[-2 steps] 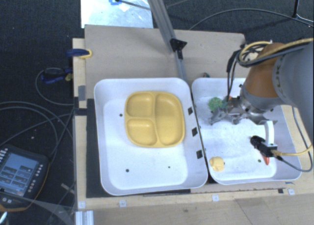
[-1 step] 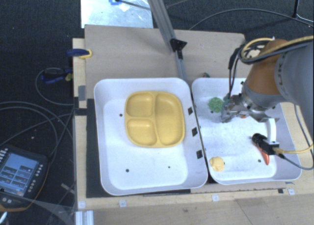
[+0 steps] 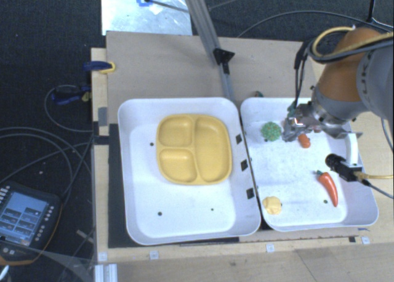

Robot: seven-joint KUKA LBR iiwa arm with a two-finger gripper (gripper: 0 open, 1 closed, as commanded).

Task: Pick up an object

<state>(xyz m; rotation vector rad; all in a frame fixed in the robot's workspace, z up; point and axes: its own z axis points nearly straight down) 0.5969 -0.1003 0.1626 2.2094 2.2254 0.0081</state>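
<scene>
Hovering low over the upper part of the right bin (image 3: 369, 213), the gripper (image 3: 294, 128) is sitting between a green broccoli-like piece (image 3: 270, 131) on its left and a small orange-red piece (image 3: 304, 141) at its lower right. Whether the claw is open or closed I cannot tell, since the wrist is hiding it, and nothing is visibly sitting between its fingers. Judging from that, the pick is not yet looking done: every object is still lying on a bin floor, and the grasp and the lift are both looking left to do.

The right bin is holding four things: the green piece and the orange-red piece near the top, a red pepper with a green stem (image 3: 329, 188) toward the lower right, and a small yellow piece (image 3: 271, 204) at the lower left corner. The left bin (image 3: 132, 170), at the frame's centre, is holding a yellow divided plate (image 3: 194, 149) with three compartments, all looking bare.
</scene>
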